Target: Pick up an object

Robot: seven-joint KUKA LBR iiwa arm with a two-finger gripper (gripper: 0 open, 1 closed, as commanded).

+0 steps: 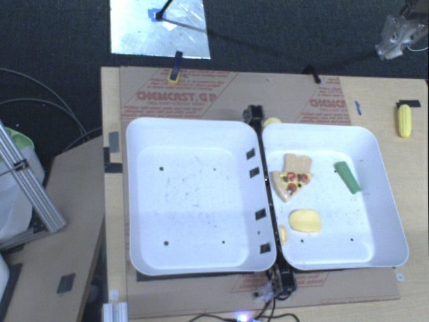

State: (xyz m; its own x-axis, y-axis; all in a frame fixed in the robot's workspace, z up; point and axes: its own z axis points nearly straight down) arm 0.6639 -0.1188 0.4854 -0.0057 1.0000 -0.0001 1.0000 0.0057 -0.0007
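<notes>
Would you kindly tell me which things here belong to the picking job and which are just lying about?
Job:
gripper
pizza slice
green block
yellow lump
right bin

Lying about:
left bin
metal sheet
corn cob

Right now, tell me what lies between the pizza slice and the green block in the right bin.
Nothing lies there: the camera view shows bare white bin floor between the pizza slice and the green block in the right bin.

Brown bench board (201, 89), two white bins (194, 260) side by side, yellow corn (403, 120)
</notes>
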